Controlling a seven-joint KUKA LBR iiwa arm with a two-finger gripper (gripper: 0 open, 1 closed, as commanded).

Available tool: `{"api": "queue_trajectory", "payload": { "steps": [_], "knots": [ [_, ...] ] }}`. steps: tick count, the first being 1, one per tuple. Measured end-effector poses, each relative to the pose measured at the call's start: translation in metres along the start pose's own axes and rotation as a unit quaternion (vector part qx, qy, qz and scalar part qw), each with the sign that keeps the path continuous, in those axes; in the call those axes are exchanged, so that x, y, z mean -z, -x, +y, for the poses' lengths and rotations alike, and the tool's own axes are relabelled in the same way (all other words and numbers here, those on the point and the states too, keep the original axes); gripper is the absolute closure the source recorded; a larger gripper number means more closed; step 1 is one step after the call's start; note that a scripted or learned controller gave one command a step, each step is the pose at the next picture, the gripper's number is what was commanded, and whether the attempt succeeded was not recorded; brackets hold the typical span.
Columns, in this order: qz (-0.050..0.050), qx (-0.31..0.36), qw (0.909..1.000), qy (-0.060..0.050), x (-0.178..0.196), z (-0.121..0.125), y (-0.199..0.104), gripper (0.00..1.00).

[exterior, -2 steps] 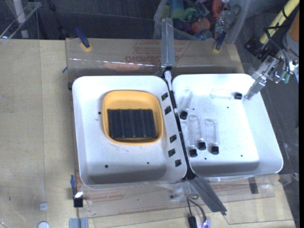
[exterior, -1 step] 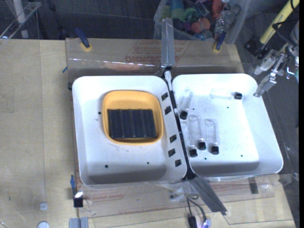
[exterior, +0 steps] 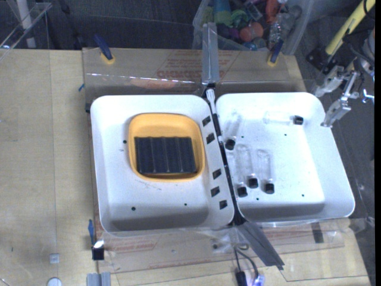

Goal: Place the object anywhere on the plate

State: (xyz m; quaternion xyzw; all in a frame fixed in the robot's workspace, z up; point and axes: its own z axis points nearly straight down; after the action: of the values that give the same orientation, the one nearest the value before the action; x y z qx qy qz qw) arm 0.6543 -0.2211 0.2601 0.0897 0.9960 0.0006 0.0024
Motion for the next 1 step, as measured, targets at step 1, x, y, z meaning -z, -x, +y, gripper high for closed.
{"api": "queue_trajectory", "payload": {
  "steps": [1],
  "knots": [
    [-0.002, 0.179, 0.9838, 0.000, -0.0025, -0.0002, 0.0026, 0.00]
  ]
}}
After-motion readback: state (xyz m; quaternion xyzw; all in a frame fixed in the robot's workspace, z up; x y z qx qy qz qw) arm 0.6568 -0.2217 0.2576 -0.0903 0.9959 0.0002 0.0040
